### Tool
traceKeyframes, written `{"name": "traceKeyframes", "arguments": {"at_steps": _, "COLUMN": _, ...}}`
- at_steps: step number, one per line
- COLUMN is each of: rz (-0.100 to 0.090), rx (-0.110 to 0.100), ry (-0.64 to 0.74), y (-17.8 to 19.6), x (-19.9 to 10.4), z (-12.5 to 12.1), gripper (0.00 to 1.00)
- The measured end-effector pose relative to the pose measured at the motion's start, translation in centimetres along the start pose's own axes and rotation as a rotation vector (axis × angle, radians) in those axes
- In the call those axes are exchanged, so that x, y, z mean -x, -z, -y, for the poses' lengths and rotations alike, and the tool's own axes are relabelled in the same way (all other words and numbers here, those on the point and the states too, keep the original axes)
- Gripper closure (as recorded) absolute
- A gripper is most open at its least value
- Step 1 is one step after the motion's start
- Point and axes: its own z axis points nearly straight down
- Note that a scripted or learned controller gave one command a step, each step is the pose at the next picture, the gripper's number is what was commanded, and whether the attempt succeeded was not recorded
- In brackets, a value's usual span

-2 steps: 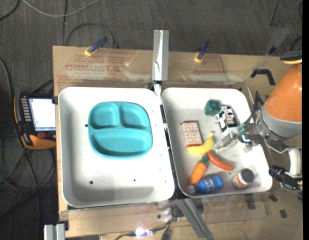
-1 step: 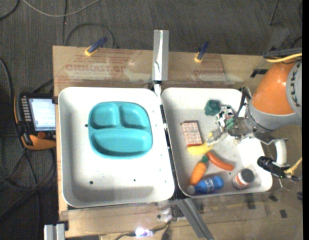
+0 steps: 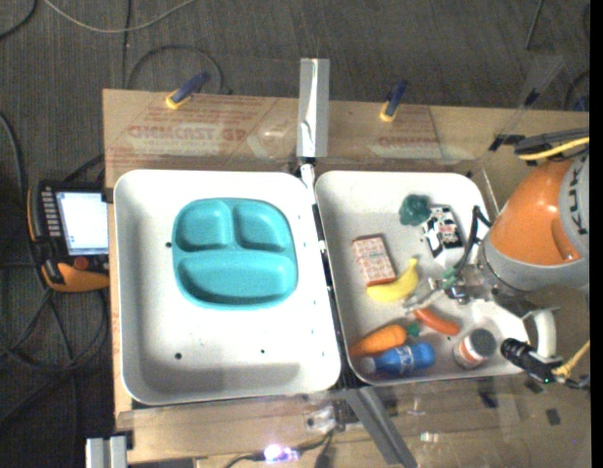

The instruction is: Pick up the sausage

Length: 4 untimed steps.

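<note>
The sausage (image 3: 437,320) is a short red-orange link lying aslant on the floor of the right bin (image 3: 341,261), between the banana (image 3: 397,283) and a small can (image 3: 473,347). My gripper (image 3: 448,288) hangs at the end of the grey and orange arm (image 3: 541,232), just above and slightly behind the sausage's upper left end. The metal parts at its tip blur together against the bin floor. Nothing shows lifted off the bin.
In the right bin also lie a carrot (image 3: 380,339), a blue bottle (image 3: 404,360), a pink waffle block (image 3: 373,258), a teal item (image 3: 415,209) and a black-and-white item (image 3: 441,229). A teal divided tray (image 3: 235,252) sits in the left bin (image 3: 136,291).
</note>
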Motion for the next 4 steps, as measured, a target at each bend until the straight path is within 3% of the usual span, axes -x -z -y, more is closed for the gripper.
{"name": "traceKeyframes", "arguments": {"at_steps": 1, "rz": 0.0, "rx": 0.002, "ry": -0.001, "y": 0.8, "x": 0.1, "z": -0.2, "gripper": 1.0}}
{"name": "traceKeyframes", "arguments": {"at_steps": 2, "rz": -0.003, "rx": -0.017, "ry": 0.155, "y": 10.5, "x": -10.3, "z": -2.0, "gripper": 1.0}}
{"name": "traceKeyframes", "arguments": {"at_steps": 4, "rz": -0.001, "rx": -0.017, "ry": 0.31, "y": 9.0, "x": -11.1, "z": -11.1, "gripper": 1.0}}
